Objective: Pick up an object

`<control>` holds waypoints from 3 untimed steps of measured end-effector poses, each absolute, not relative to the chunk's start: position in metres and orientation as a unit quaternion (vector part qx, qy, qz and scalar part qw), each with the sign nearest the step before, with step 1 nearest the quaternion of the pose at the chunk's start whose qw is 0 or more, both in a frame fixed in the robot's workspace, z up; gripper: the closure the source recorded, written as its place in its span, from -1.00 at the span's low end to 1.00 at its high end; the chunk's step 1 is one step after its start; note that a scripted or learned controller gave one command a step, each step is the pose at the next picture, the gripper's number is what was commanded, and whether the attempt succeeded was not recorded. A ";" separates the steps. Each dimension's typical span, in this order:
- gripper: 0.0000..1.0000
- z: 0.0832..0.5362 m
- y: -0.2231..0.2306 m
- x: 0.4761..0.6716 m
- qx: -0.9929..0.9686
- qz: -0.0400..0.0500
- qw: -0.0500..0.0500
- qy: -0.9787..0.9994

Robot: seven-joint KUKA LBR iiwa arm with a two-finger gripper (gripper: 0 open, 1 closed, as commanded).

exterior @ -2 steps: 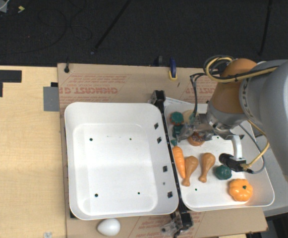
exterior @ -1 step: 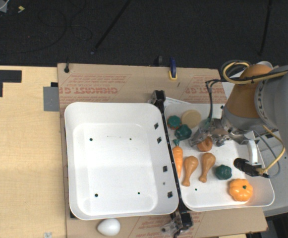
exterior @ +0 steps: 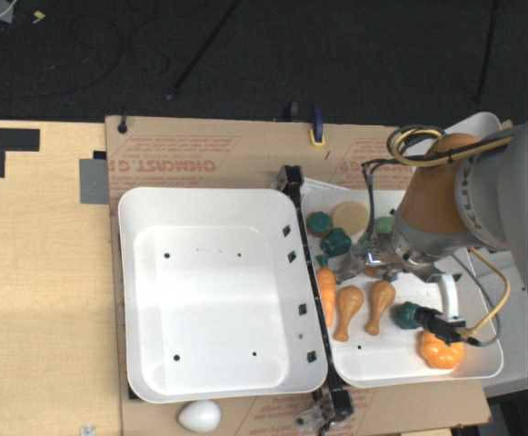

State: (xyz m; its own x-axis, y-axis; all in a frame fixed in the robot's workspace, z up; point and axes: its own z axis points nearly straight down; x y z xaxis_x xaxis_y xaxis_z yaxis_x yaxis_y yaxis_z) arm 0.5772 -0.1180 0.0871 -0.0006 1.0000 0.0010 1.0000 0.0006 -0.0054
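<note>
The right bin (exterior: pixel 482 366) holds several toy foods. An orange carrot (exterior: pixel 325 291) lies by its left wall, with two tan drumsticks (exterior: pixel 347 309) (exterior: pixel 381 302) beside it. A teal piece (exterior: pixel 336 241), a green round piece (exterior: pixel 319 222) and a tan disc (exterior: pixel 350 214) sit at the back. An orange fruit (exterior: pixel 440 351) and a dark green piece (exterior: pixel 404 314) lie at the front right. My gripper (exterior: pixel 373 262) hangs low over the bin's middle, just behind the drumsticks and right of the teal piece. The arm's wrist hides what lies under it.
The left bin (exterior: pixel 141 243) stands beside the right one, with a black hinge strip (exterior: pixel 304 271) between them. A white egg (exterior: pixel 199 416) lies on the bench in front of the left bin. Cables (exterior: pixel 482 321) loop over the right bin's right side.
</note>
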 end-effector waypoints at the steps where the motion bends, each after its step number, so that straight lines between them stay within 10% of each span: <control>1: -1.00 0.088 -0.150 0.595 -0.707 0.001 0.000 -0.707; 2: -1.00 0.088 -0.082 0.646 -0.705 -0.001 0.000 -0.709; 3: -1.00 0.087 -0.082 0.603 -0.708 0.002 0.003 -0.707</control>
